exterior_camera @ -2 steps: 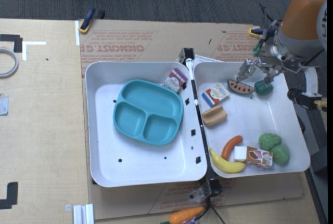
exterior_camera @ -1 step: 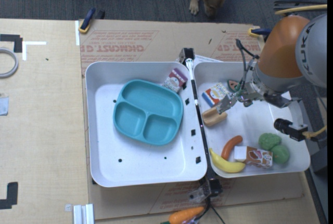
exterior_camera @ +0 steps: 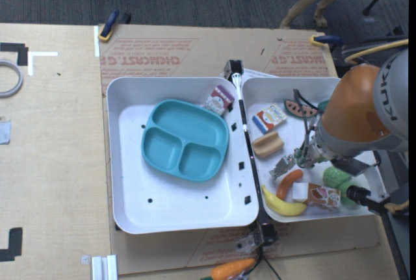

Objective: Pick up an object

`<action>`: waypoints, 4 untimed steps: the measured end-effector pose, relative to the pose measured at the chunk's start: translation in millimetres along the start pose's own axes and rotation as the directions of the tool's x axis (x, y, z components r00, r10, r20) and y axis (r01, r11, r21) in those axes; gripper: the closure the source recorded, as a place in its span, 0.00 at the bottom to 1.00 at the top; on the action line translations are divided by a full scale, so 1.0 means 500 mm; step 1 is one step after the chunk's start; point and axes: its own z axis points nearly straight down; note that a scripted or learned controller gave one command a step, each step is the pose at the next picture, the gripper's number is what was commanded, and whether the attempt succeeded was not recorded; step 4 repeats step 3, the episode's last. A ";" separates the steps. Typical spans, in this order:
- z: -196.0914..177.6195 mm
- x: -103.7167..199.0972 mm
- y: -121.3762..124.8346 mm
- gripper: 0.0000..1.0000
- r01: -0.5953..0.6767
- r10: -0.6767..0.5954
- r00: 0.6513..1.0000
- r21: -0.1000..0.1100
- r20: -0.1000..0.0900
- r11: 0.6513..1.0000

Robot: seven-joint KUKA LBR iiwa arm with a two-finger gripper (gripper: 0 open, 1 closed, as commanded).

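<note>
Low in rt bin (exterior_camera: 364, 80), end effector (exterior_camera: 300, 156) hangs over sausage (exterior_camera: 288, 182); grip state can't tell.

Arm over right bin (exterior_camera: 312, 215), hand (exterior_camera: 300, 158) low amid toy food; teal tray (exterior_camera: 185, 140) in left bin (exterior_camera: 123, 162)

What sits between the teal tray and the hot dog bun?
Camera view: bare white floor of the left bin, then the two bins' adjoining walls. Teal tray sits left, hot dog bun right.

Glossy smooth teal plastic for the divided tray (exterior_camera: 185, 140); matt white plastic for the bins (exterior_camera: 130, 201); rough brown cardboard (exterior_camera: 195, 51) at twelve o'clock; pale matt wood bench (exterior_camera: 52, 162).
</note>
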 end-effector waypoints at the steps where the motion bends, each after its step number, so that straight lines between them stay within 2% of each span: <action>1: -0.020 -0.002 0.001 1.00 -0.004 0.004 1.000 -0.002 0.001 1.000; 2: 0.000 0.007 -0.057 1.00 0.251 -0.251 0.968 -0.001 0.001 0.968; 3: -0.286 0.174 -0.001 1.00 0.397 -0.397 0.918 -0.002 0.003 0.918; 4: -0.286 0.174 -0.001 1.00 0.397 -0.397 0.918 -0.002 0.003 0.918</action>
